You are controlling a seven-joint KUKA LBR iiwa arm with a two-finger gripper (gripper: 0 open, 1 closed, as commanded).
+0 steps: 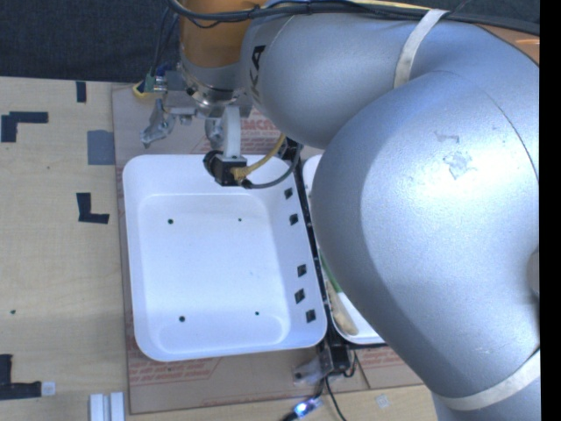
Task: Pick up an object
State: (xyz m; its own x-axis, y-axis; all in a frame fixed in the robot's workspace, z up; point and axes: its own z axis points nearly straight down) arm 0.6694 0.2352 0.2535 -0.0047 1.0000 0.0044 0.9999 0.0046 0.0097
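The jaws hang from the wrist under the orange band, over the far rim of the left bin, near its far right corner. Their two metal fingers stand apart, and only the brown mat beneath the bins shows in the gap between them; nothing is clamped there.

The grey arm reaches in from the right and covers nearly the whole of the right bin. Of that bin, a strip of its left rim and a piece of its near left corner can be seen. In that near corner a pale tan, rounded thing peeps out from under the arm, lying against the bin's left wall; too little of it shows to tell what it is. It lies well apart from the jaws, off to their right and much nearer the camera, across the wall between the two bins.

The floor of the left bin bears four small dark dots, and a row of small black squares runs down its right wall. Both bins sit on the mat, which rests on the bench. Black tape marks and a grey patch lie on the bench to the left of the bins
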